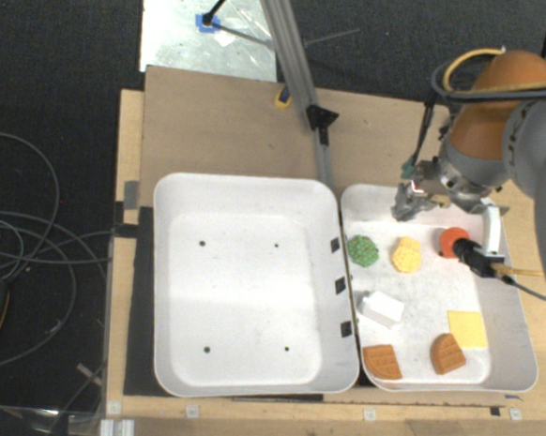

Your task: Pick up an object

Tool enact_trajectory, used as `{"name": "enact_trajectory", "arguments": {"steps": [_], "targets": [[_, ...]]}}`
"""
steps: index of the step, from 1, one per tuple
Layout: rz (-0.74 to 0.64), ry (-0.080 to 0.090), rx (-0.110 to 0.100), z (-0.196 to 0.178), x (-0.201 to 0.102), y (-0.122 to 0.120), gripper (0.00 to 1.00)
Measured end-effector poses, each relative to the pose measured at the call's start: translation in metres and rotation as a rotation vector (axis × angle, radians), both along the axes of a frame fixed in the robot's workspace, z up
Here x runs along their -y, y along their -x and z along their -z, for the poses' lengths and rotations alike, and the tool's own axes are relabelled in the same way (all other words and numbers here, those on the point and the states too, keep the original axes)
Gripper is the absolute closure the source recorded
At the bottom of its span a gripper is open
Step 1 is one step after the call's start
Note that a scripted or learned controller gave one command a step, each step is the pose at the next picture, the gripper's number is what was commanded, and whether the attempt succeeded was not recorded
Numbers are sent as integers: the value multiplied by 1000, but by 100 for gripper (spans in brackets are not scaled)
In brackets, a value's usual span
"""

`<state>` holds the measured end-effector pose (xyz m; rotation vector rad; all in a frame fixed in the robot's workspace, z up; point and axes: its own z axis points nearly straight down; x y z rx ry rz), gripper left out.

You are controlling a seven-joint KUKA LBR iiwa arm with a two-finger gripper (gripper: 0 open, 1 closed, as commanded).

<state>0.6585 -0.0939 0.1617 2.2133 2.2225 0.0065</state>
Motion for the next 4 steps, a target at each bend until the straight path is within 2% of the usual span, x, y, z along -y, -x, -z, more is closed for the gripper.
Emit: {"name": "enact_trajectory", "arguments": {"steps": [1,2,3,4], "targets": [[-2,0,2,-51,-7,-9,100],[-2,1,2,-104,1,-16,100],[-5,-2,-6,-97,-47,2,100],[-6,-3,-6,-99,-96,12,100]]}}
